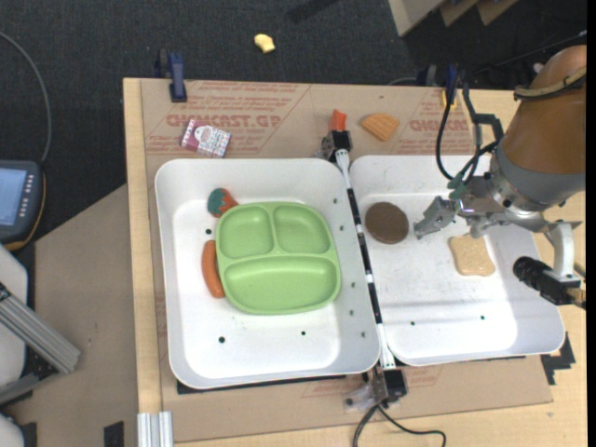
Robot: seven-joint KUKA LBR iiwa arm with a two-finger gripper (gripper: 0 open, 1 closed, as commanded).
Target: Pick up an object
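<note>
Right bin wide open up front, left bin crowded

Brown disc [386, 223] and toast piece [473, 256] sit beside the pincer [453, 214]; bare floor lies nearer the camera. The green tray [277, 255] fills the left bin [186, 338].

The arm [545, 128] reaches in from the right edge of the view, its orange band uppermost and the grey wrist section below it. Black cables loop down along its left side. The wrist tilts downward and leftward, ending in the pincer [445, 214], whose two grey fingers are spread apart, pointing left and slightly down, with nothing between them.
</note>
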